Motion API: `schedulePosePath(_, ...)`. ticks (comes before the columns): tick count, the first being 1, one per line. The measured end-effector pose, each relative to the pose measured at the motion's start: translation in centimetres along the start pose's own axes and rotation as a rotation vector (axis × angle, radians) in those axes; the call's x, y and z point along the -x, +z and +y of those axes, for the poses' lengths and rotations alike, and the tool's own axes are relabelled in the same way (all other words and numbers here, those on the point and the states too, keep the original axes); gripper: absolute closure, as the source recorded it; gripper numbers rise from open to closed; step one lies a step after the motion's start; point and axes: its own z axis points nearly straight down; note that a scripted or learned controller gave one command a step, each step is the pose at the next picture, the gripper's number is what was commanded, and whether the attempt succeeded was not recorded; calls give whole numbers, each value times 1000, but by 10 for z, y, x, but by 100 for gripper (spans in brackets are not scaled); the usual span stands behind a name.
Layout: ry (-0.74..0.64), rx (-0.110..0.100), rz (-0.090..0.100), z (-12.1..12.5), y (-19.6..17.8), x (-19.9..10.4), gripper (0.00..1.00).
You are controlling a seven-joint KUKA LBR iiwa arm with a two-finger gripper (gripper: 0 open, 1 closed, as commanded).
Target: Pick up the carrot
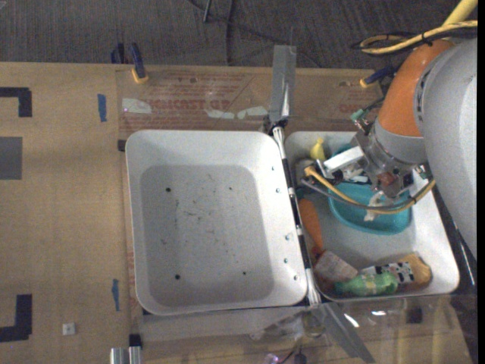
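The carrot (311,223) is orange and long. It lies along the left wall of the right bin (443,249), pointing from back to front. My gripper (385,190) hangs over the teal bowl (364,211) in the middle of that bin, to the right of the carrot and apart from it. The wrist and its cables cover much of the bowl.
A yellow item (318,149) lies at the right bin's back left corner. Along its front wall lie a brown packet (334,266), a green bottle (368,283) and a yellow and black item (408,270). The left bin (151,154) stands beside it.
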Motion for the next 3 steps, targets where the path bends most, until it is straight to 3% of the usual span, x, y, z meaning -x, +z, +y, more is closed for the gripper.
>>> schedulePosePath(1, 176, 0, 0, 14, 0, -3, 0)
schedulePosePath(2, 176, 0, 0, 14, 0, -3, 0)
schedulePosePath(3, 95, 8, 14, -4, 65, 90, 0)
